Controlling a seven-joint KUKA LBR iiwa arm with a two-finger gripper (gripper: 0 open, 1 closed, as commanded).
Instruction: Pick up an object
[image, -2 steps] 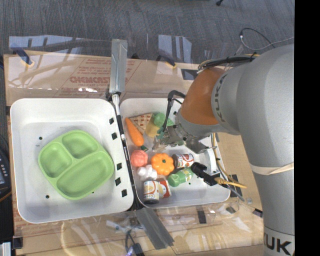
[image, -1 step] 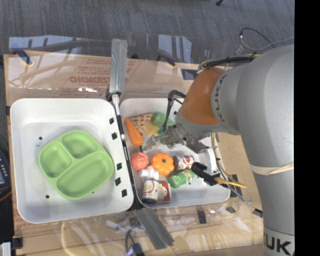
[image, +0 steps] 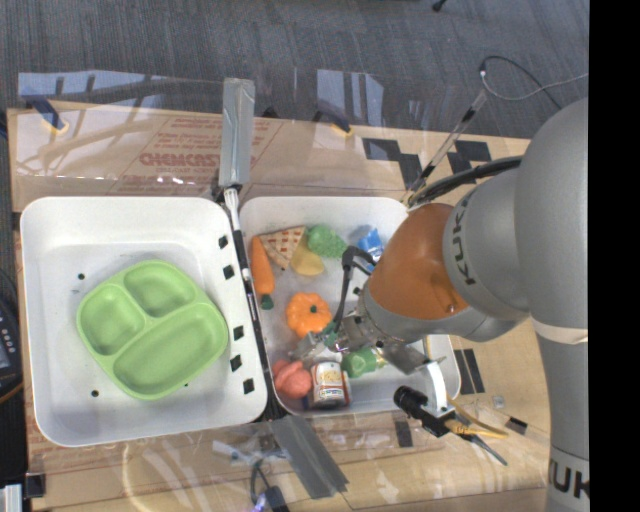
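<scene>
Two shallow white bins side by side on a cardboard-covered surface (image: 120, 150). Left bin (image: 40, 320): a green divided plate (image: 152, 328) with three compartments, lying flat near the middle, tilted toward 4 o'clock. Right bin (image: 380, 208): a clutter of small toy foods. At its 11 o'clock corner, a tan waffle-patterned wedge (image: 283, 243); just beside it toward 3 o'clock, a green leafy piece (image: 325, 240) and a yellow piece (image: 307, 263) touching the wedge's lower edge. Along the left wall, an orange carrot (image: 261, 270) lying lengthwise, green tip toward 6 o'clock. Near the middle, an orange pumpkin (image: 308, 313). At 7 o'clock in the bin, a pinkish-red round fruit (image: 292, 379), with a small brown-labelled can (image: 329, 385) touching it on the 3 o'clock side. A blue item (image: 371, 241) at 1 o'clock, partly hidden by the arm. Grey arm with orange band (image: 425, 275) reaching in from 3 o'clock, covering the right half of this bin. End effector (image: 345, 352) low over the bin, between pumpkin and can, just above the can; a green object (image: 362, 361) right against it on the 3 o'clock side. Cannot tell how far apart its tips are, nor whether anything is gripped: wrist body hides that. Black cable running from the arm up past the pumpkin.
</scene>
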